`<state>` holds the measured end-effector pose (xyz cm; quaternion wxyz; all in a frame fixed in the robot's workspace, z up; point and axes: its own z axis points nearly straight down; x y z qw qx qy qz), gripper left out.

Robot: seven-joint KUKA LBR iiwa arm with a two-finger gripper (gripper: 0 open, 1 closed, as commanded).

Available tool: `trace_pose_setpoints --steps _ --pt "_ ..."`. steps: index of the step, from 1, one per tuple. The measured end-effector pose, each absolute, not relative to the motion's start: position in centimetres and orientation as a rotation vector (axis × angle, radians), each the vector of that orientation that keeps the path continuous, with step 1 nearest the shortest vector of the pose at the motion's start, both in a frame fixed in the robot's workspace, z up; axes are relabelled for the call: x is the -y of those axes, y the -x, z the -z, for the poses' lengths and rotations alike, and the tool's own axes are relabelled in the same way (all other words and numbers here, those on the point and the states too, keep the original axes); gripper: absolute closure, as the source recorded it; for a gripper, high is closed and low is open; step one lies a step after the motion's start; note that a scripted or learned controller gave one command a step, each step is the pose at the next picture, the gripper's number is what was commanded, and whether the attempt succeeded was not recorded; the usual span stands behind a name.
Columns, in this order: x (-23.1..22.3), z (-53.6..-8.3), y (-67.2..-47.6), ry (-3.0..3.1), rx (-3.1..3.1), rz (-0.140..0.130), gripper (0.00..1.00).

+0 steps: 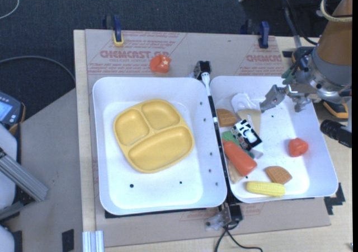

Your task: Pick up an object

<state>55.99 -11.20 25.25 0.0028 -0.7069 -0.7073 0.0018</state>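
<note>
The right bin (pixel 316 161) holds several toy foods. These include a red tomato (pixel 298 147), a yellow corn cob (pixel 265 189), a brown cookie (pixel 278 175) and an orange carrot (pixel 239 157). There is also a black-and-white piece (pixel 246 132), a tan bread slice (pixel 226 116) and a white lump (pixel 243 101). My gripper (pixel 285 101) hangs over the bin's back right part, above the tomato in the picture. Its two grey fingers (pixel 272 98) are spread, so it is open, with nothing between them.
The left bin (pixel 106 111) holds a yellow divided plate (pixel 154 133). A small orange-red toy (pixel 160 64) lies on the board behind that bin. Blue clamps (pixel 117 24) (pixel 263 28) grip the board's back edge. A black bar (pixel 212 116) runs between the bins.
</note>
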Motion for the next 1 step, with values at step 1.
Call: trace_pose_setpoints --steps 1 --pt "7.01 -17.82 -49.81 2.208 2.211 -0.014 0.0"
